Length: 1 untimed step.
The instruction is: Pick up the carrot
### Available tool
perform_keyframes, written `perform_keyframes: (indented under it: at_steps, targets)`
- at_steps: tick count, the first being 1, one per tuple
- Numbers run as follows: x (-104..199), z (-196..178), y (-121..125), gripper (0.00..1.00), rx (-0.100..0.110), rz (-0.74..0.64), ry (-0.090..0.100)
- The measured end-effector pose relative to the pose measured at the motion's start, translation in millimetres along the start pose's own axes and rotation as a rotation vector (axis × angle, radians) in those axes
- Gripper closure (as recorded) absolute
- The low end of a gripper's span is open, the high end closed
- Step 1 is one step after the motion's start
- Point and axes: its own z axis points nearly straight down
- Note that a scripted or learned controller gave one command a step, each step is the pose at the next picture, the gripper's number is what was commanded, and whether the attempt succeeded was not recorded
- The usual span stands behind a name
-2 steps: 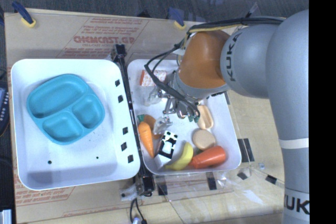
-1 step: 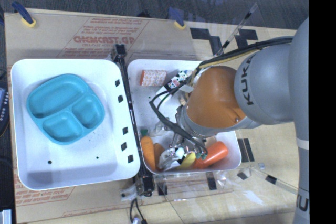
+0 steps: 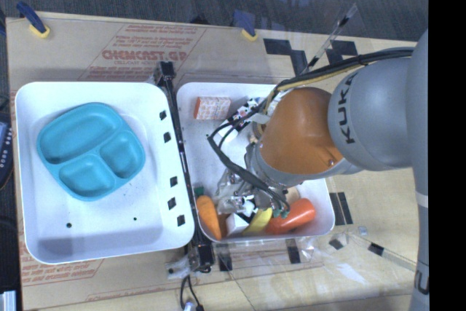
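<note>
The gripper [image 3: 244,199] hangs low in the right bin [image 3: 191,149], mostly hidden under the arm's orange band [image 3: 295,131] and cables; its state cannot be told. One carrot [image 3: 208,217] lies just left of it, another [image 3: 293,215] just right, a yellow item [image 3: 258,220] between, partly covered.

The gripper [image 3: 244,199] reaches down into the right bin [image 3: 191,156], near its front wall. Just in front of the gripper lie a carrot [image 3: 208,218], a yellow banana-like piece [image 3: 260,219] and an orange-red vegetable [image 3: 295,215]. A small printed box [image 3: 212,108] lies by the bin's far wall. The left bin [image 3: 29,178] holds a blue divided tray [image 3: 91,149].
</note>
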Motion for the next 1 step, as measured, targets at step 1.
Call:
perform_keyframes:
  at_steps: [1]
  targets:
    - [0.1,0.2,0.5,0.00,0.000,-0.001,0.001]
